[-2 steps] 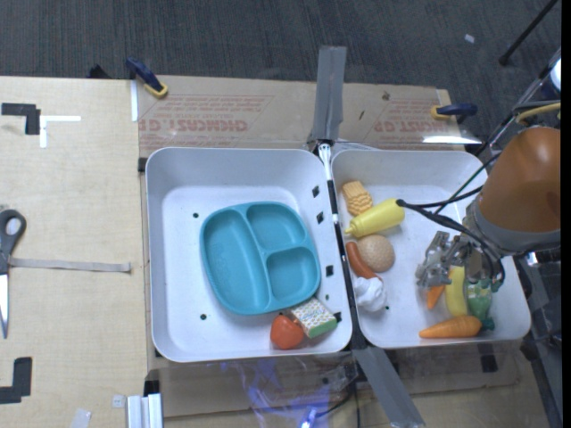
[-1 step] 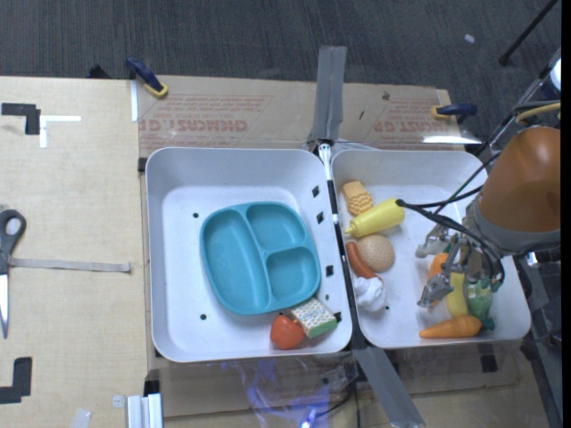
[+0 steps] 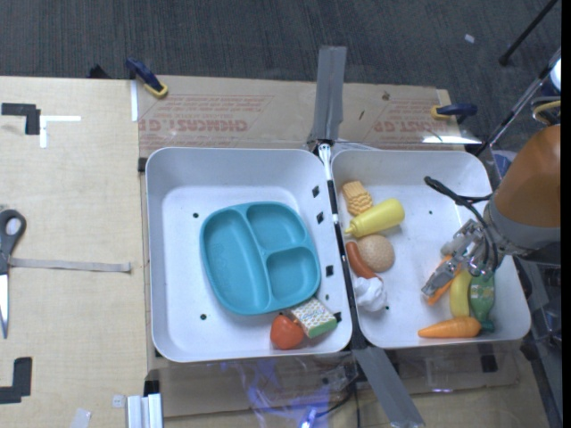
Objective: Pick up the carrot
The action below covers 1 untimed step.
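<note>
The carrot (image 3: pixel 451 329) lies flat along the near wall of the right bin (image 3: pixel 419 163), close to its near right corner, thick end toward the left and the tip pointing right. Just above it stand a yellow banana (image 3: pixel 459 294) and a green-topped piece (image 3: pixel 482 297), nearly touching it.

My claw (image 3: pixel 443 281) hangs a little above and left of the banana, over something small and orange that I cannot identify; the carrot sits below the claw, toward the near wall, apart from it. I cannot tell whether my fingers are spread or closed from this angle.

The risk I judge greatest: the carrot hugs the wall, so one finger may strike the rim or have no room to slip behind it. Coming down too near the banana, I could pinch that instead, or nudge the carrot so it rolls along the wall. The orange bit under me might also be mistaken for my target.
</note>
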### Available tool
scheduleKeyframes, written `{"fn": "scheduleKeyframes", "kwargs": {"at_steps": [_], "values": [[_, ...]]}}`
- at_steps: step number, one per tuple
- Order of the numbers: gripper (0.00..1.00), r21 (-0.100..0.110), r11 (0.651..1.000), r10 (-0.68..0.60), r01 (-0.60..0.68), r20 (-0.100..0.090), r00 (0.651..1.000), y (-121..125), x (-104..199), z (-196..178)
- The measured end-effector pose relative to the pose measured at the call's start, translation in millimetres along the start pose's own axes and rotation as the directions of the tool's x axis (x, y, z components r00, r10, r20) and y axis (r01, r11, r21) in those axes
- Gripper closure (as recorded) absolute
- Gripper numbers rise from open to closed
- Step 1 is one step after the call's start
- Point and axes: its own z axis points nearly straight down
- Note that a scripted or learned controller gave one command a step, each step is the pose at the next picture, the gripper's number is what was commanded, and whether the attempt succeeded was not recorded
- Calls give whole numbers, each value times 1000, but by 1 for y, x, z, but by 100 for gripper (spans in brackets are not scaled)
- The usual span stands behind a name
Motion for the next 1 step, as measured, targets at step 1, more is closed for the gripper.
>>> {"fn": "scheduleKeyframes", "kwargs": {"at_steps": [1], "values": [[100, -1, 1000, -4, 4, 3, 1000, 2, -1, -10]]}}
